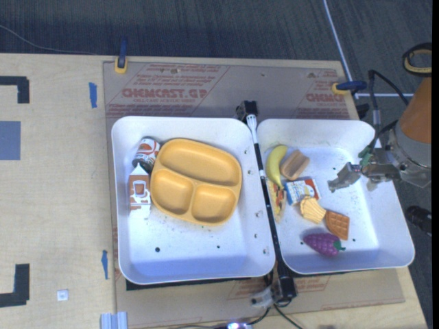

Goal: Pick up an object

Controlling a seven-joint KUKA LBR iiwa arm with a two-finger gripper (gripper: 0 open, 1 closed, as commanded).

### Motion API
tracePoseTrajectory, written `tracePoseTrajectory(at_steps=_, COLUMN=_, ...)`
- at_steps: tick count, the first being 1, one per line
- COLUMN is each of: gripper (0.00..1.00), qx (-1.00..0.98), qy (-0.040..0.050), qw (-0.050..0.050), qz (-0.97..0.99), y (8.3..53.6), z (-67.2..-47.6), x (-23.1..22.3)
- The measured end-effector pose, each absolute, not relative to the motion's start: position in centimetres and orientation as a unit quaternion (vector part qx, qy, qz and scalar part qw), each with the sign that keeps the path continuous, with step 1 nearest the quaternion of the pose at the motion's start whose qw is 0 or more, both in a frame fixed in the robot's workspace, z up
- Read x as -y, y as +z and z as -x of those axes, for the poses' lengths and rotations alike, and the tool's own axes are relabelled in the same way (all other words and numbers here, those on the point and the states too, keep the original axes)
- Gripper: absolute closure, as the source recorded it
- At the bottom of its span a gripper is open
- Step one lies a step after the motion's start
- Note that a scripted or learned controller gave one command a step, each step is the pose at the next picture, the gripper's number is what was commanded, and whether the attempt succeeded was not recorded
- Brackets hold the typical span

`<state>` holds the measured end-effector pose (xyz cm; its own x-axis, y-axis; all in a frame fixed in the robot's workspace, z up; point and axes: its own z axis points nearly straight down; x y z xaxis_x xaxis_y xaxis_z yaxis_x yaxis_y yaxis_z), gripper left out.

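A: Yellow stuff first: compartment tray (194,181) fills most of the left bin (137,256), tilted a bit, w/ a small can (145,154) at its 10 o'clock and a red-white carton (139,190) at its 9, both touching or nearly touching the tray edge.

B: And the right bin (384,245)?

A: Pile sits toward its 9 o'clock side. Banana (275,164) against the wall next to the divider, brown bread-like piece (294,164) just beside it at 3 o'clock. Below those, a blue-white-red packet (300,190), then a pale yellow wedge (313,210) touching a waffle-looking orange square (337,223). Purple grapes (322,243) lie at 6 o'clock of the pile, slightly apart.

B: Arm?

A: Comes in from 3 o'clock, orange band visible at the frame edge. End effector (341,179) is over the right bin, roughly center-right, fingers pointing toward 9 o'clock. Nothing sits between them. Can't tell if they're open or closed, too small and dark.

B: Closest obj to it?

A: Packet and the waffle square, both near but apart from the fingertips. Desk (55,204) is light wood w/ blue tape marks; bins rest on a brown printed board (206,91).
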<state>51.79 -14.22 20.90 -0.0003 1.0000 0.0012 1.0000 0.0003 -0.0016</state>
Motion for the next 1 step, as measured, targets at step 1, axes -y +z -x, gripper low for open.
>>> tracePoseTrajectory(at_steps=1, gripper=0.00, qx=0.707, qy=0.0003, qw=0.001, qz=0.707, y=12.21, z=-49.26, x=14.44)
